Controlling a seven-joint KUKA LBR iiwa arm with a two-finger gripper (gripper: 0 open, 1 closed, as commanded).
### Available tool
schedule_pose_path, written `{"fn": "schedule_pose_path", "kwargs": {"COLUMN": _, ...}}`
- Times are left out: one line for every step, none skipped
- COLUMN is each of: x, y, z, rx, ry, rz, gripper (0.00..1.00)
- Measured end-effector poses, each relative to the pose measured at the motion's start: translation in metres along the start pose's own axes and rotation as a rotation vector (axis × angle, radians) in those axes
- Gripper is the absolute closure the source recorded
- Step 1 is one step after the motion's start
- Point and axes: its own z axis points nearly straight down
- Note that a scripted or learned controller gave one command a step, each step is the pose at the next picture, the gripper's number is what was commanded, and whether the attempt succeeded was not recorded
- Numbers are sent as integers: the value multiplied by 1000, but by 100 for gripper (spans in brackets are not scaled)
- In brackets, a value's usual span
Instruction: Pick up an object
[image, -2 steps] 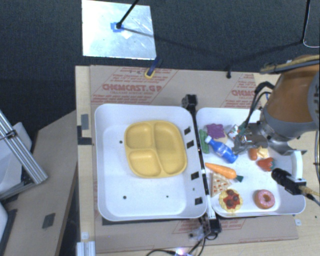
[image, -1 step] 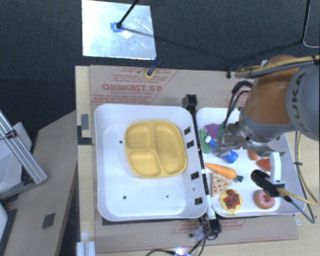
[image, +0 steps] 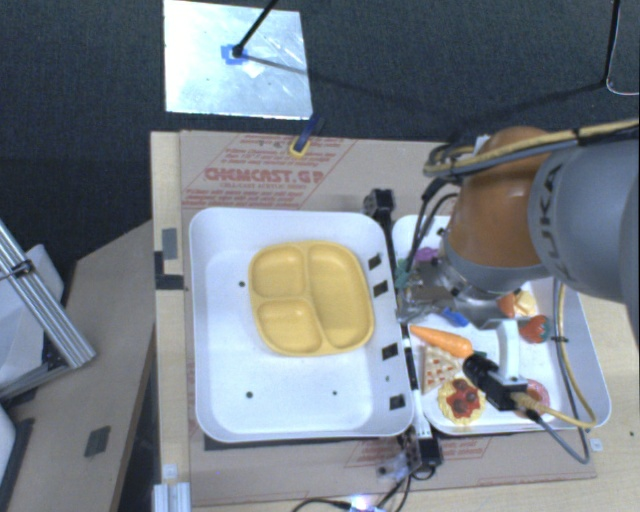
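Note:
The right bin (image: 598, 392) holds several toy foods: an orange carrot (image: 442, 340), a tan waffle (image: 436, 369), a round tart with red topping (image: 461, 400), a red fruit (image: 534, 327), a small blue piece (image: 453, 318) and a purple piece (image: 427, 256). My gripper (image: 424, 295) hangs low over the left side of this bin, just above the carrot and close to the wall between the bins. The grey and orange wrist hides much of the bin's far half.
The left bin (image: 230, 400) holds a yellow three-compartment plate (image: 308, 297) near its middle. Black clips line the wall shared by the bins (image: 385, 300). A shiny sheet (image: 238, 62) lies beyond the bench at the back.

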Motion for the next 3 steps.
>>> {"fn": "schedule_pose_path", "kwargs": {"x": 18, "y": -22, "z": -6, "rx": 1, "ry": -1, "rz": 2, "gripper": 100}}
{"fn": "schedule_pose_path", "kwargs": {"x": 32, "y": -20, "z": 6, "rx": 2, "ry": -2, "rz": 3, "gripper": 100}}
{"fn": "schedule_pose_path", "kwargs": {"x": 27, "y": -28, "z": -7, "rx": -2, "ry": -1, "rz": 8, "gripper": 100}}
